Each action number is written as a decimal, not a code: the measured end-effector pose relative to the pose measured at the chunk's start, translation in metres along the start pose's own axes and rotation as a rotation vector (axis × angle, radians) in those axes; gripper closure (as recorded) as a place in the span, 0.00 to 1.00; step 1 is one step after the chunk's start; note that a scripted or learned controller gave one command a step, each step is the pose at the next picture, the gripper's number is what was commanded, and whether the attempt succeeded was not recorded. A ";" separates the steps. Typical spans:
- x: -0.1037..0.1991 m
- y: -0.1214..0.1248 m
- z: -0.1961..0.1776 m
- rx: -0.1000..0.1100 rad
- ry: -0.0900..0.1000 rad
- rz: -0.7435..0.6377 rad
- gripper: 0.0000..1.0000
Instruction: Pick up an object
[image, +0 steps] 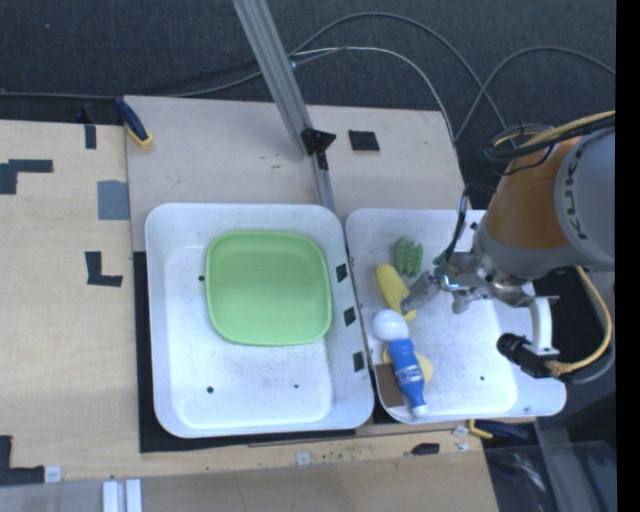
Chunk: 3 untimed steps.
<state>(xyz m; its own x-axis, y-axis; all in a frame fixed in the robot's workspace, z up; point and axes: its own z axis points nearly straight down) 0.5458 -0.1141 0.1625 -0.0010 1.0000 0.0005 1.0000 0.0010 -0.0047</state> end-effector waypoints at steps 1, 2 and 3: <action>-0.006 0.000 0.044 -0.001 0.000 0.002 0.00; -0.005 0.001 0.032 -0.004 0.000 0.000 1.00; 0.002 -0.006 -0.018 -0.008 -0.001 0.000 1.00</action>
<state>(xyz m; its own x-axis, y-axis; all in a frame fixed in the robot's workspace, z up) 0.5401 -0.1119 0.1804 -0.0008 1.0000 -0.0003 1.0000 0.0008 0.0032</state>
